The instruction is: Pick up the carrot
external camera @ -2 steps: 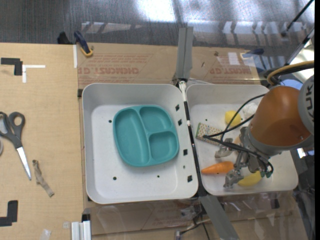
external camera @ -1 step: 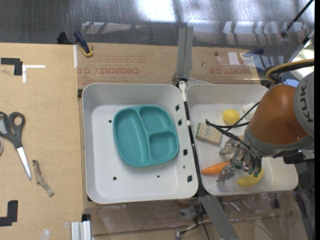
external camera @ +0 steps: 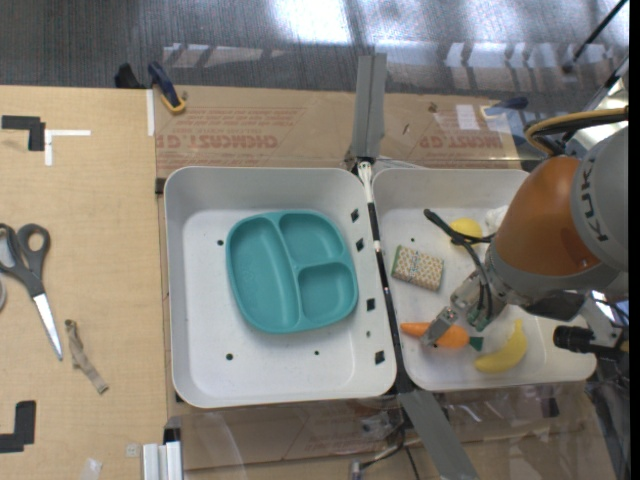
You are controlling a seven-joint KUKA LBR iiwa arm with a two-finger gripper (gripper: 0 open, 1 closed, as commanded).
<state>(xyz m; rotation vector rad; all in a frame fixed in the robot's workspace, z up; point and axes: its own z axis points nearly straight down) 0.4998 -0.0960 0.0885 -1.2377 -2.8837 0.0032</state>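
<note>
Bright, even light fell from overhead; pale glare streaked the dark floor (external camera: 320,8) up top. Soft shadows hugged the white bins' (external camera: 185,298) walls. Focus was fairly sharp, slightly grainy.

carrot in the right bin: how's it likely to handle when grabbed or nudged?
The carrot looks like a smooth, tapered toy, so probably stiff and light. Its rounded body may roll or pivot on the bin floor if nudged. The glossy skin could slip from the tool, which sits right over its thick end; the banana lies close beside.
</note>
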